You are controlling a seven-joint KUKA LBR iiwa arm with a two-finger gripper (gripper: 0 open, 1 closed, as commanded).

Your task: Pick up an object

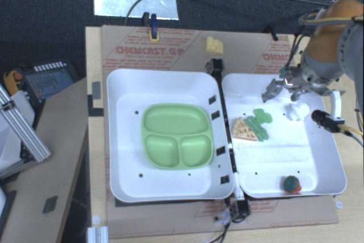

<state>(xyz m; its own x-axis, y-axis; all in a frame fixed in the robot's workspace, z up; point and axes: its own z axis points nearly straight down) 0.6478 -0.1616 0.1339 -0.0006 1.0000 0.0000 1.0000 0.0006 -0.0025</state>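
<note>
The two-finger gripper (282, 87) is hovering over the back part of the right white shallow plastic bin (327, 171), fingers spread apart and nothing between them. The candidates are all sitting in that right bin: a flat orange waffle-like triangular toy piece (243, 128) near the bin's left wall, a green knobbly plastic toy piece (261, 122) touching the waffle's right edge and partly lying over it, a small white crumpled-looking object (296, 112) right of the green piece and just in front of the gripper, and a small green-and-red ball-like toy (292, 184) near the bin's front wall, well apart from the rest. All are looking light and rigid, probably hollow plastic; the waffle piece is lying flat, so its thin edges are giving little to pinch. The green piece is standing proud and looks narrow enough to grip across its width, though a grab may drag the waffle. The ball may be rolling away under contact. The middle of the right bin's floor is offering open room; the left wall and the black clips (216, 115) along the seam are crowding the waffle side. The left white bin (122, 122) is holding a light green three-compartment plastic tray (176, 136).
</note>
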